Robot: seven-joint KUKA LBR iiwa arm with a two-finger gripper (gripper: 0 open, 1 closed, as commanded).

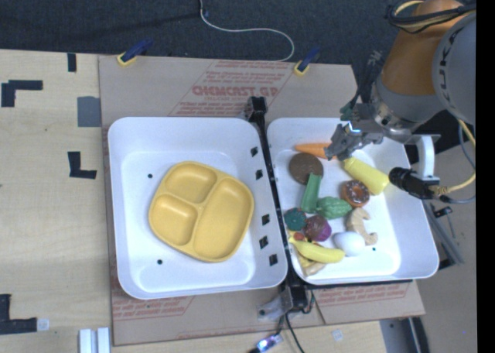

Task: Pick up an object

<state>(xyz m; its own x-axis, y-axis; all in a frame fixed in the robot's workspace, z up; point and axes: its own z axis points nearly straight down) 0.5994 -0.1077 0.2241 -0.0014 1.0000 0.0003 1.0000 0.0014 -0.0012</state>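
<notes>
The right bin [410, 255] holds a pile of toy food: an orange carrot [310, 149], a brown round piece [305, 166], a green stick [311, 191], a yellow corn-like piece [365, 175], a glazed doughnut [356, 192], a green leafy piece [334, 207], a purple piece [317, 228], a white egg [349, 244] and a banana [319, 251]. My gripper [343, 142] hangs low over the back of this bin, between the carrot and the yellow piece. Nothing shows between its fingers.
The left bin [131, 189] holds a yellow divided plate [201, 210]. A black divider [267, 181] runs between the bins. The arm's grey and orange body [421, 65] looms over the right bin's back right corner. A white cable [232, 28] lies behind the bins.
</notes>
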